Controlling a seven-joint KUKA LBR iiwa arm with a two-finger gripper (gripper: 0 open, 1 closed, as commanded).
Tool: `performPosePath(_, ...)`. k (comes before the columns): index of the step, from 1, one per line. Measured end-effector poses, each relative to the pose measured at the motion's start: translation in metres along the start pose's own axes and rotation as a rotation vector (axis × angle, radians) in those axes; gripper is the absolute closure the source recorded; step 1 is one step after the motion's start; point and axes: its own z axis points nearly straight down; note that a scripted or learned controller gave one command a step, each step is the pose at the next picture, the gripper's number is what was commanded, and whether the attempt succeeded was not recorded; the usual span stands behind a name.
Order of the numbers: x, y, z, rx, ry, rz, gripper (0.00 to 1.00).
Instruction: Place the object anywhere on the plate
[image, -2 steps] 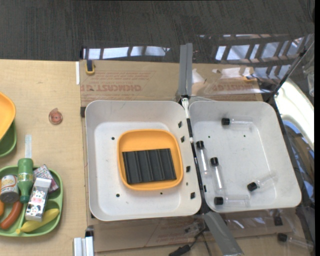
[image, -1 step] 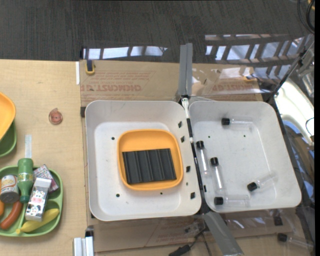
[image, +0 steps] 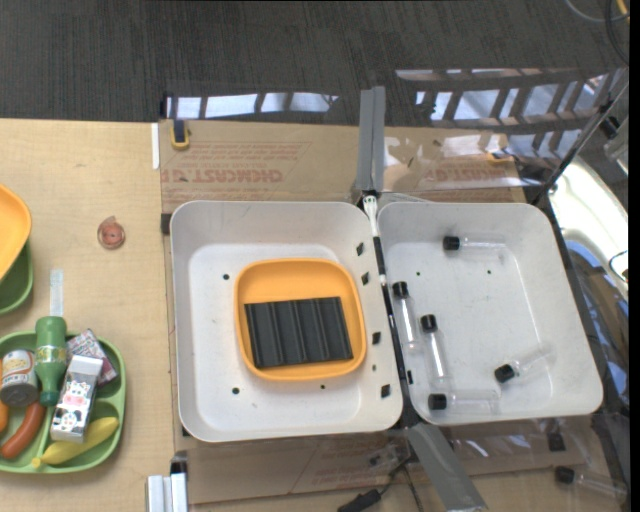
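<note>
An orange plate (image: 298, 272) with rounded corners sits in the middle of the left white bin (image: 205, 300). A black ribbed rectangular object (image: 300, 333) lies flat on the plate and covers most of its inner surface, its ridges running front to back. In the right white bin (image: 560, 300) lie several clear tubes with black caps, one near the back (image: 470, 243), two along the left wall (image: 405, 312), and others at the front (image: 520, 366).
On the wooden bench to the left stands a green tray (image: 105, 440) of toy food, with an orange dish (image: 10, 235) behind it and a small pink disc (image: 111, 233). Cardboard (image: 260, 170) lies behind the bins.
</note>
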Motion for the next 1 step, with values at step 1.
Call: performPosePath(1,-0.0141,-0.0051,0.0006,-0.002,-0.002,-0.208,1.0)
